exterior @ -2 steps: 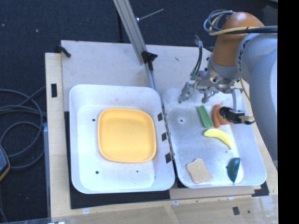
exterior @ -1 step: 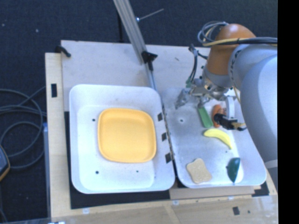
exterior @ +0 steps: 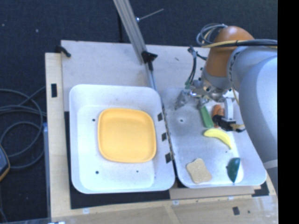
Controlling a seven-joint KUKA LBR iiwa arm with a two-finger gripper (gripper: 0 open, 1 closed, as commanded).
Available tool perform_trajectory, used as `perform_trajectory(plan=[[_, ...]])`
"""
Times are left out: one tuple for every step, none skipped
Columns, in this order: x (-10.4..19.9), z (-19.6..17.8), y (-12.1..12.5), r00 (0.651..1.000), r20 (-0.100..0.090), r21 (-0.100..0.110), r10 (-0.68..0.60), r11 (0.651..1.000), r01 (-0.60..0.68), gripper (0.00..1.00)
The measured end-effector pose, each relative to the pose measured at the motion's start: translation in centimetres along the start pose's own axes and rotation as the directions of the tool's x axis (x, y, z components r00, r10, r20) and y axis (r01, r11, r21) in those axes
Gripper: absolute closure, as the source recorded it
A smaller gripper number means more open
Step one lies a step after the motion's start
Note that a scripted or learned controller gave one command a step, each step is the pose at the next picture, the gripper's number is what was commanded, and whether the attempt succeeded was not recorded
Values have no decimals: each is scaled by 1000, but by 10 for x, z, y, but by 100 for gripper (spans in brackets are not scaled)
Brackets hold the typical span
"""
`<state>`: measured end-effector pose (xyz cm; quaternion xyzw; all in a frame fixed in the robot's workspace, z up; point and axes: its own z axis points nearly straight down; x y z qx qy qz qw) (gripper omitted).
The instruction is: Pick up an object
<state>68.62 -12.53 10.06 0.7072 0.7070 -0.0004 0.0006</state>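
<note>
Reaching in from the right, the gripper [exterior: 187, 97] hangs low over the far end of the right bin [exterior: 187, 139], and whether it is released or clenched cannot be told from this slanted view; nothing can be made out in its grasp. Just beside it, toward the arm, a green stick-shaped piece [exterior: 206, 116] lies on the bin floor, with a small orange piece [exterior: 217, 110] next to it, half tucked under the wrist hardware. A little nearer the camera sits a banana [exterior: 218, 136], then a tan bread slice [exterior: 199, 170] and a dark green piece [exterior: 233, 168] at the bin's near wall. Any of these could serve as the object to pick, and all are in the right bin. Across the divide, the left bin [exterior: 81, 125] carries a yellow plate [exterior: 126, 135], well apart from the gripper.

The main risk, as I judge it, is a miss: the gripper sits over bare floor rather than squarely above any piece, so a straight descent could close on nothing. The green stick and orange piece also lie close together, so a grasp there could nudge one aside or catch both.

The arm's grey bulk [exterior: 261, 97] covers the right bin's far right corner, and the orange piece's shape is hard to read.
</note>
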Motion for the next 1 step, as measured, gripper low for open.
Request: perform_trajectory(plan=[[-1, -12, 1, 1000, 0, -2, 0, 1000, 0, 100]])
